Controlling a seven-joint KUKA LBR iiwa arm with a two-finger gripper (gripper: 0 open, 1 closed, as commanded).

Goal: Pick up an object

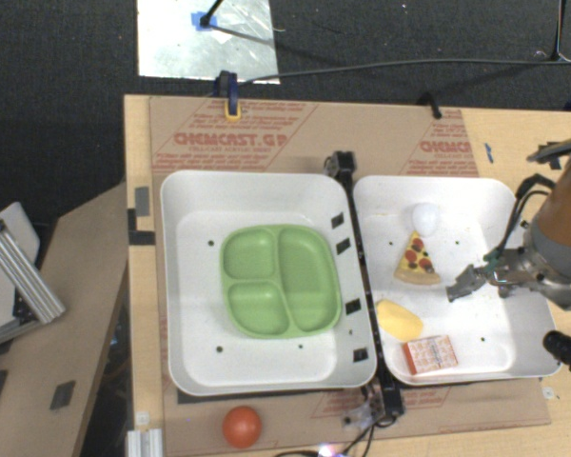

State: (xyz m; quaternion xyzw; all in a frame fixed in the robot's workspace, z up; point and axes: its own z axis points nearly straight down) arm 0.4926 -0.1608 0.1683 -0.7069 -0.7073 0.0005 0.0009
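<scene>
The right bin (495, 198) holds a toy pizza slice (417, 261), a white ball (424, 219), a yellow lemon-like piece (398, 319) and a small red and white box (430, 354). My gripper (468, 284) hangs over the right half of this bin, a little right of the pizza slice and above the box. Nothing shows in its grasp. The arm (561, 227) enters from the right edge.
The left bin (186, 255) carries a green divided plate (280, 280). A red ball (242, 427) lies on the bench in front of the left bin. A black divider (354, 255) runs between the bins. A blue clamp (228, 91) sits at the bench's far edge.
</scene>
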